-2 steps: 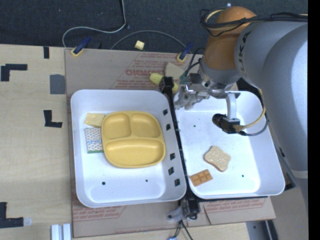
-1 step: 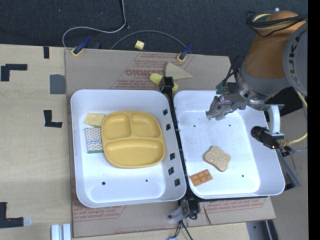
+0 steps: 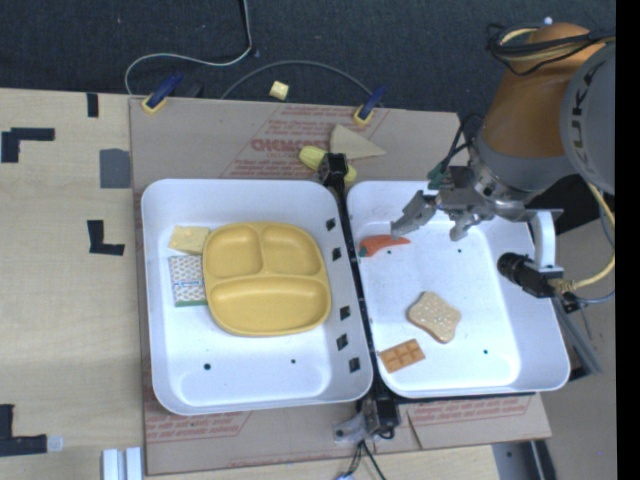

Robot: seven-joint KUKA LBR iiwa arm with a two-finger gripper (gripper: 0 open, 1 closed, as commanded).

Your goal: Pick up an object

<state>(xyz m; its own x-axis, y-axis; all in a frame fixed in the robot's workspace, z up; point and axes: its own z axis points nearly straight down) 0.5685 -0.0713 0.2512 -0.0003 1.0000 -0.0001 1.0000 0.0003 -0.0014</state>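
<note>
In the right bin (image 3: 530, 353) lie an orange carrot-like piece (image 3: 382, 243) near the left wall, a tan bread-shaped toy (image 3: 434, 316) in the middle, and a brown waffle-like cracker (image 3: 402, 355) near the front. My gripper (image 3: 437, 220) hangs over the back of the right bin, open, its fingers (image 3: 412, 215) spread, just right of and above the orange piece. Nothing sits between its fingers.
The left bin (image 3: 160, 268) holds a yellow divided plate (image 3: 267, 277), a pale yellow block (image 3: 188, 239) and a patterned sponge-like block (image 3: 186, 279). A black divider clamp (image 3: 336, 168) and yellow bits lie behind the bins. Cables run across the dark back.
</note>
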